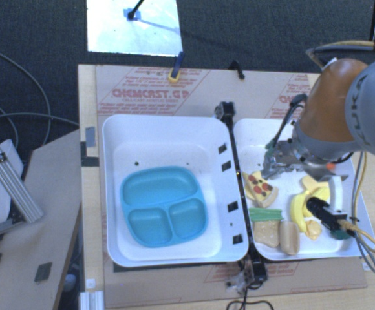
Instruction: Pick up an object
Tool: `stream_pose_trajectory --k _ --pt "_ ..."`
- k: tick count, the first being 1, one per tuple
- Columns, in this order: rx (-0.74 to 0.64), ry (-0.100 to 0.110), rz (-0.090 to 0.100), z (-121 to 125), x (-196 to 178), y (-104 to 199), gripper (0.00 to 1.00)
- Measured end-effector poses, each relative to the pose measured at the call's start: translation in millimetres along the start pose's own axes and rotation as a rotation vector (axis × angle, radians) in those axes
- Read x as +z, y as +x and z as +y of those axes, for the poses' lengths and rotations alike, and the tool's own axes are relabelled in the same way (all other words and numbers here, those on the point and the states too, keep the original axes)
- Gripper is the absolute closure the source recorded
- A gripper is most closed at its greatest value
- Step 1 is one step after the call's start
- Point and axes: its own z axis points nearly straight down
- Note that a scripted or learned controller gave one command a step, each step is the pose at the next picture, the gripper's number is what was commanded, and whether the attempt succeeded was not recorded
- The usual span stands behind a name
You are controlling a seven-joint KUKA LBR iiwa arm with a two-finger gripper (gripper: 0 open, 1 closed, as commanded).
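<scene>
bench [149, 86], two white bins [168, 131]

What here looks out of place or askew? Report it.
Nothing looks spilled or broken. The blue tray sits flat in the left bin. The toy foods, with the pizza slice and banana, lie jumbled in the right bin, beneath the gripper.

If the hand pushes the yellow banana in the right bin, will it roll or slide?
The banana looks like smooth, glossy plastic, so it is probably light and slippery. Its curved shape lying flat suggests it would slide or pivot rather than roll. Neighbouring toys, like the pizza slice, may block it.
</scene>
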Motion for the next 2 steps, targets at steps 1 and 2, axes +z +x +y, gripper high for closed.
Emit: stream_pose_trajectory --k 1,2 --pt "0.002 0.012 0.001 -55.4 -31.1 43.7 1.0" --pt "0.001 0.008 0.001 -6.3 -22.9 92.7 1.0"
